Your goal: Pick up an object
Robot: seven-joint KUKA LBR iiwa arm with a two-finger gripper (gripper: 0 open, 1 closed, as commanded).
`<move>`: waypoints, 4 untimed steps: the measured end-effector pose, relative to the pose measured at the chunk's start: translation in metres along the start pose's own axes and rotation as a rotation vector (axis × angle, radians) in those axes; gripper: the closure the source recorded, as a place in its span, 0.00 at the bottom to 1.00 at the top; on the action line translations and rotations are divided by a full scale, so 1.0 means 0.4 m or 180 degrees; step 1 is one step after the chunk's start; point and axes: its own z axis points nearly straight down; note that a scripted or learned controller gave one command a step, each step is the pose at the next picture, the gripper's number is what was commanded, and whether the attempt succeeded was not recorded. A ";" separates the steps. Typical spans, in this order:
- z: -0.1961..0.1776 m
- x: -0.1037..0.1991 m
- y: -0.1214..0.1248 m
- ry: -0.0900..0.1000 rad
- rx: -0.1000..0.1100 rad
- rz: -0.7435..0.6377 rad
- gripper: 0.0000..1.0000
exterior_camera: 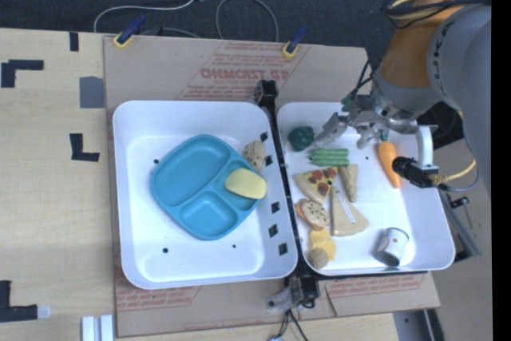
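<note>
Gripper: I see my gripper (345, 126) at about 12 o'clock in the right bin (423, 208), fingers spread apart, nothing between them.
Nearest target: the green bean pod (329, 156) lies just below it, the dark green piece (301, 137) toward 9 o'clock.
Risk: the pod touches the pizza slice (315, 184) and the wedge (349, 180) — I judge a descent could nudge the pile or pinch two pieces.
Other risk: the carrot (388, 162) sits under the wrist; it may get knocked.
Hard to read: fingertips blur against the white floor — exact height unclear.
</note>
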 end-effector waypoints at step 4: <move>-0.051 0.096 -0.039 -0.0016 -0.0008 0.0041 0.00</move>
